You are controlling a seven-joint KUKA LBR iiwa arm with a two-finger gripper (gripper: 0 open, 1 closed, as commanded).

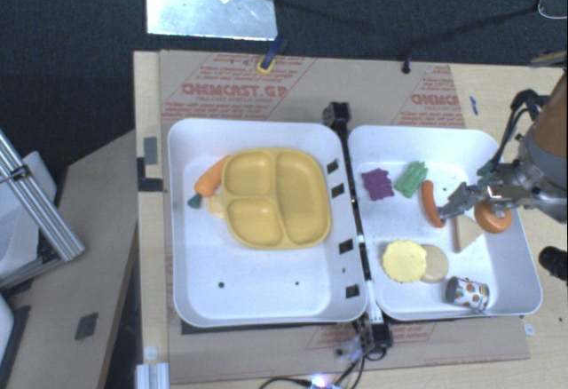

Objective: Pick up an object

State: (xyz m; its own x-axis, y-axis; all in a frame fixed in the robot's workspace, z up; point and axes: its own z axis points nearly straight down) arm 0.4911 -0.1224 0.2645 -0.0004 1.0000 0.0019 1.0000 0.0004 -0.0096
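My gripper (459, 201) reaches in from the right over the right bin (506, 152). Its tip lies just right of a red sausage (430, 202), and I cannot tell whether the two touch. An orange round thing (493, 218) shows just under the gripper's body. The same bin holds a green piece (411, 178), a purple piece (377, 184), a yellow disc (404, 260), a tan disc (435, 264), a tan flat piece (465, 234) and a small patterned cup (468, 293) on its side. I see nothing held in the gripper.
The left bin (257, 289) holds a yellow divided plate (271, 198), with a carrot (209, 178) and a small yellow piece (216, 207) at its left edge. A black hinge strip (351, 201) runs between the bins. Cables (515, 125) hang near the arm.
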